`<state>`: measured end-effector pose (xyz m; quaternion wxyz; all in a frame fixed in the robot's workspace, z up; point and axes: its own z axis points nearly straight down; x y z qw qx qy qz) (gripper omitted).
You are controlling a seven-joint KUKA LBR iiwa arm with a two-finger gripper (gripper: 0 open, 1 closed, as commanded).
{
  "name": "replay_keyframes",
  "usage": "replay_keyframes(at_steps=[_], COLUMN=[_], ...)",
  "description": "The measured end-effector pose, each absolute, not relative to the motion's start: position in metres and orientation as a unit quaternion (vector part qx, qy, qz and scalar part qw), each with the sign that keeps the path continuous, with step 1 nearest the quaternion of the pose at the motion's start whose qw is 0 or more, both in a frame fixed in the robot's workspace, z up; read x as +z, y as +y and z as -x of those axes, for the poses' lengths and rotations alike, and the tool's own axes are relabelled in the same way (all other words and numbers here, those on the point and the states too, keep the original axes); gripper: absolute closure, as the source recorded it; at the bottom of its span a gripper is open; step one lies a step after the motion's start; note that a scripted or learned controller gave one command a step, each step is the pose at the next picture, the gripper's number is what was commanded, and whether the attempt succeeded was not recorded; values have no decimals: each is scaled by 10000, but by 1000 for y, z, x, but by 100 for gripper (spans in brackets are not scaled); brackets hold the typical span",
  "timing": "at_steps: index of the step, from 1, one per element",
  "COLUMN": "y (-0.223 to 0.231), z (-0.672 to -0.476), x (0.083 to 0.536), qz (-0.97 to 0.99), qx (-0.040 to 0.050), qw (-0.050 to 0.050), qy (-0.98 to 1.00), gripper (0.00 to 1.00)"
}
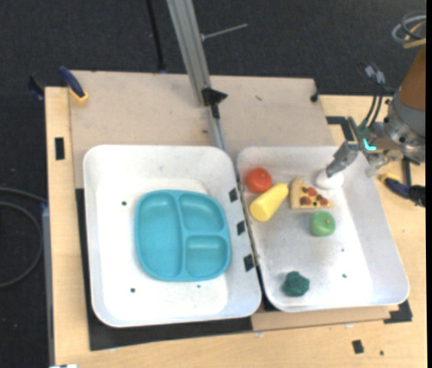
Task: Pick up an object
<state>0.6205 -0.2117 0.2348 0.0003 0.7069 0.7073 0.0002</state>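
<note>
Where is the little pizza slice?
The pizza slice lies in the right bin, near its top, between the yellow piece on its left and the gripper on its right, just above the green apple.

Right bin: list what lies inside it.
Inside the right bin: red tomato, yellow piece, pizza slice, green apple, dark green piece. The hand covers a patch of floor.

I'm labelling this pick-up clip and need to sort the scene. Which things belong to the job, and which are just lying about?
Part of the job:
gripper, low in the right bin
pizza slice, beside it
green apple
yellow piece
orange-red ball
dark green piece

Just lying about:
blue divided plate in the left bin
metal post
</note>
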Motion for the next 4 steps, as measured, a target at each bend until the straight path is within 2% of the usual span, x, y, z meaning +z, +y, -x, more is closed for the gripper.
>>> replay_keyframes(at_steps=[1,3,4], y=[-212,-206,-207], z=[-621,-611,-614], x=[236,128,106], qz=[-7068,-7070,-7074], qx=[6,-14,20], qw=[10,-8,20], qy=[7074,7072,7068], gripper=[0,0,0])
